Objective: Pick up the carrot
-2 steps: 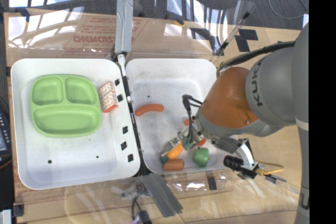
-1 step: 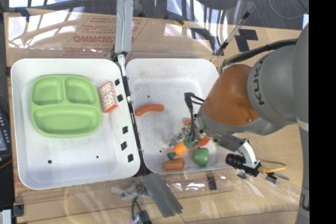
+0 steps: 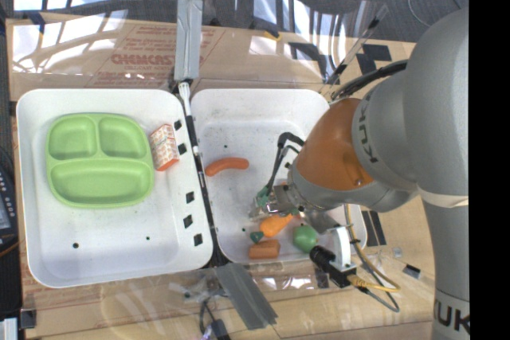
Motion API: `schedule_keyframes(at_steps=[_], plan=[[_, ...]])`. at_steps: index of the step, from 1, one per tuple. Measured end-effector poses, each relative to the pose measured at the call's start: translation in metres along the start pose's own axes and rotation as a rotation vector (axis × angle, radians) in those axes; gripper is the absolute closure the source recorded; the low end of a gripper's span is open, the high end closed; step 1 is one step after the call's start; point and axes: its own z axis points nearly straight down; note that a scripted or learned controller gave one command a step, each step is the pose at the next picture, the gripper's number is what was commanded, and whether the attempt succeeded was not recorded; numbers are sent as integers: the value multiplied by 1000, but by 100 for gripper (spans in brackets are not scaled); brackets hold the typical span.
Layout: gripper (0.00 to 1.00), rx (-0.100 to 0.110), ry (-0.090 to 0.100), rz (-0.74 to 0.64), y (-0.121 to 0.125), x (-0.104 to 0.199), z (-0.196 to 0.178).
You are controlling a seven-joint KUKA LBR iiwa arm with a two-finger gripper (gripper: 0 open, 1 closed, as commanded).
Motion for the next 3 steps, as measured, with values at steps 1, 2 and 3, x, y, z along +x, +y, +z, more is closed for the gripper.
schedule_keyframes(at_steps=[1, 2, 3], plan=[[0, 0, 0, 1, 0, 0, 0], [0, 1, 1, 25, 36, 3, -120], [0, 5, 2, 25, -8, -43, -36]])
